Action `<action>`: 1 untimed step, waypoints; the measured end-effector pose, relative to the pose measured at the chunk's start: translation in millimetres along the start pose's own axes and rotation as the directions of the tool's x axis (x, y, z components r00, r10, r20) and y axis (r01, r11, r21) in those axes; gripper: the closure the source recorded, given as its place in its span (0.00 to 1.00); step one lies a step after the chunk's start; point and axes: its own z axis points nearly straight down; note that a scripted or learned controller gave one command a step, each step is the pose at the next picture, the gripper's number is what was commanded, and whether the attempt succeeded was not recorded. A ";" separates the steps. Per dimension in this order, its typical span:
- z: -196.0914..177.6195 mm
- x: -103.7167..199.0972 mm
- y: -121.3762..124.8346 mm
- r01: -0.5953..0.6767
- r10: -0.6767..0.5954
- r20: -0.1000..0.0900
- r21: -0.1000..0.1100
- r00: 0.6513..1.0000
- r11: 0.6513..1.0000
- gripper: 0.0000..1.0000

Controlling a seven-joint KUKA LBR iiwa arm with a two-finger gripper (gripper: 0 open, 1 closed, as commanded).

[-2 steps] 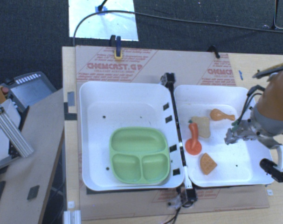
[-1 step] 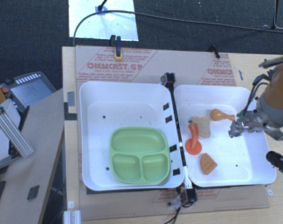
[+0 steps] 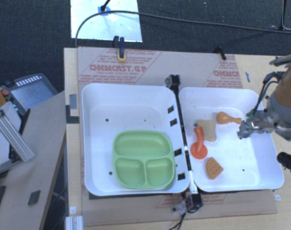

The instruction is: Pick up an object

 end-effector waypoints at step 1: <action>6.0 51.9 11.9 0.005 -0.005 -0.003 0.002 1.000 1.000 1.00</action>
